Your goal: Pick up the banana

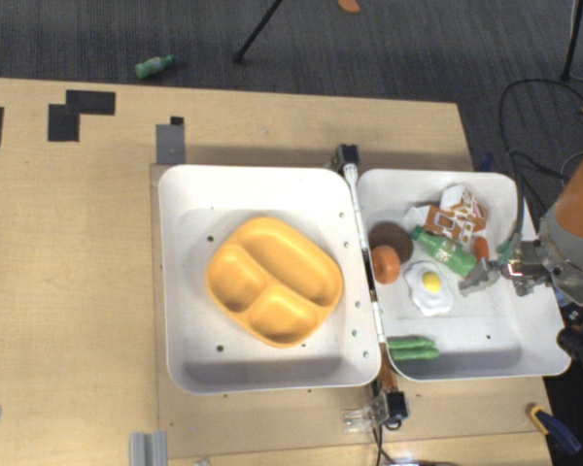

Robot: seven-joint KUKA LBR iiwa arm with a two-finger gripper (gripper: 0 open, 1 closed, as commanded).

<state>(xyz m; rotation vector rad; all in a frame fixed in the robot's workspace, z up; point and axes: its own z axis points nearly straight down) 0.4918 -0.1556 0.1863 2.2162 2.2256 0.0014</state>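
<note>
One table (68, 289), pale wood, carries 2 shallow white bins side by side. The left bin (189, 357) and right bin (491, 343) meet at a central seam.

The arm (578, 212) comes in from the right edge, orange band showing, over the right bin's right rim. Its metal wrist end reaches into that bin's middle-right. Jaws: low over the bin floor, just right of the fried egg, pointing left. Cannot tell whether they are apart or together, and nothing can be seen held between them. Whether they touch the egg cannot be told either.

Next in size is a yellow divided plate (272, 280) w/ 3 compartments, lying tilted in the middle of the left bin.

The right bin holds a cluster of toy food, all left of or above the jaws:
- red-and-white packet (457, 216), top centre, crumpled
- green bottle-shaped item (445, 250), lying slantwise just below the packet
- fried egg (429, 287), w/ yellow yolk, near the bin's centre
- brown round item (391, 236), by the left wall
- orange-red item (386, 265), touching the brown one from below
- green pod (411, 348), alone at the lower-left corner, well apart from the jaws

Banana: cannot tell which item in the cluster, if any, it is, so its place relative to the jaws can't be given.
</note>
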